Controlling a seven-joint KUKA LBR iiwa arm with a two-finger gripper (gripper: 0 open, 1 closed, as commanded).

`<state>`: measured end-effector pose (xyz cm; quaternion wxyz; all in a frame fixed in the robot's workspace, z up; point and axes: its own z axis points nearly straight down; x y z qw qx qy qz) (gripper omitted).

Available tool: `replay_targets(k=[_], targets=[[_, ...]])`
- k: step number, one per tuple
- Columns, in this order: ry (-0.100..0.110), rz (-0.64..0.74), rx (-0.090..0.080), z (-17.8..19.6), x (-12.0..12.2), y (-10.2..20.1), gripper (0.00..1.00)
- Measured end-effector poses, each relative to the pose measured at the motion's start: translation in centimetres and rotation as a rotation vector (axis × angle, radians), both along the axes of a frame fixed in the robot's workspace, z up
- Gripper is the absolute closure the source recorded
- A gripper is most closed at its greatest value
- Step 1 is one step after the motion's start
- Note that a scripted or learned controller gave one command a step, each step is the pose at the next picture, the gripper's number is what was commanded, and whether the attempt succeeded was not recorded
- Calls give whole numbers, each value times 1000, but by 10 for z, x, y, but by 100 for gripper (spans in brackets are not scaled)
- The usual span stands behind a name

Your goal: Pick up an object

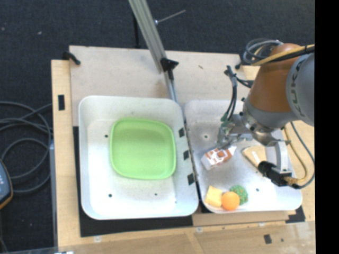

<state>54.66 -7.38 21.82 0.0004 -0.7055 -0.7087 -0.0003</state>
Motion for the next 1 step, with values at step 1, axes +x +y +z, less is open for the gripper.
replay_targets(k=[1], targets=[[-2,0,0,16,19,52,100]])
